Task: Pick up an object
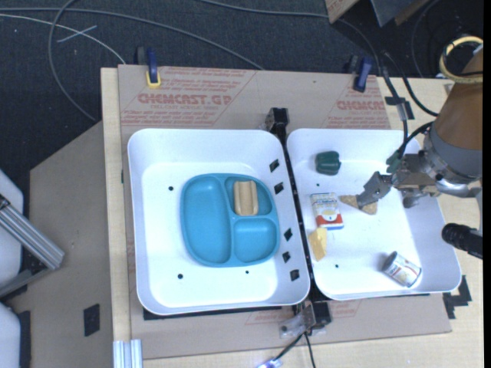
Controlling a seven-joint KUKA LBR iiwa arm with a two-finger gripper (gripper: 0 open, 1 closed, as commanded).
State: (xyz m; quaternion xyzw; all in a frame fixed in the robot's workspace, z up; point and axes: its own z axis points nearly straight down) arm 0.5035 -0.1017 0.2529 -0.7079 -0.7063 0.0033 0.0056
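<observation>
Frankly, the gripper (373, 193) hides part of a tan object (354, 202); its grip cannot be told.

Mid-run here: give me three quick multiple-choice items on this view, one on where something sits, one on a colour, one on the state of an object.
1. Where does the tan block lie?
A. On the right bin's floor
B. In the upper right compartment of the blue tray
C. On the cardboard outside the bins

2. What colour is the small object near the far edge of the right bin?
A. Dark green
B. Red
C. Yellow

3. How does the small can in the right bin's near corner sit?
A. Upright on its base
B. Stacked on the tray
C. Lying on its side

Answers:
1. B, the block rests inside the tray's upper right section in the left bin.
2. A, it reads dark green against the white floor.
3. C, its long side lies on the bin floor, apart from the gripper.
</observation>
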